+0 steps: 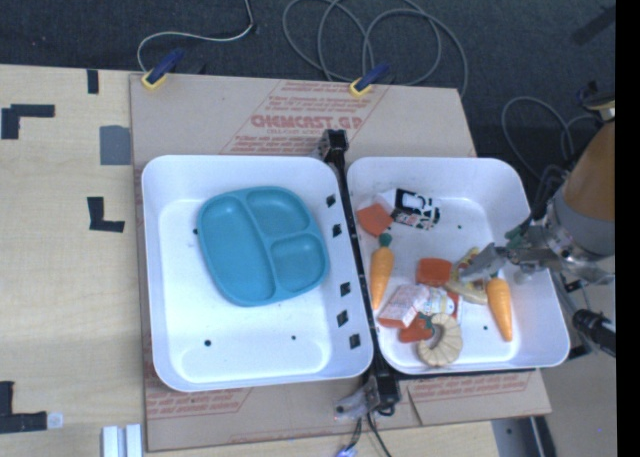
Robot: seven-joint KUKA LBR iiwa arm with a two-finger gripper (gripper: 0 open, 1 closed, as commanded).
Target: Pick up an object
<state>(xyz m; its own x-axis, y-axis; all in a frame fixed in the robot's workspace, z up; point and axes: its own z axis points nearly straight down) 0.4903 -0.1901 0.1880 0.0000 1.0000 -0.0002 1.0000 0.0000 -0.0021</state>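
**Arm reaching over the right bin's edge, toys heaped below it**

The right bin serves as the landmark here. At its near edge lies a round tan cookie-like toy, touching a red-and-white wrapped piece just above it. Toward the bin's right wall, an orange carrot lies lengthwise, its top end tucked under the gripper. A second carrot rests upright along the bin's left wall, close to the divider. Between the two carrots sits a red block, with a pale yellowish piece just to its right, partly hidden by the tool.

The gripper enters over the bin's right wall, its dark metal tip pointing leftward above the cluster of toys, near the top of the right-hand carrot. Whether its jaws are spread or pressed together I cannot tell; the tip is too small and cluttered to read, and nothing can be seen clearly between them. Behind it, the grey arm with its orange band stands just outside the bin's right wall.

Farther back in the bin, an orange-red wedge lies near the left wall, and a black-and-white toy sits just beside it toward the middle.

Left of the right bin, touching it along the divider, the left bin holds a blue divided plate.
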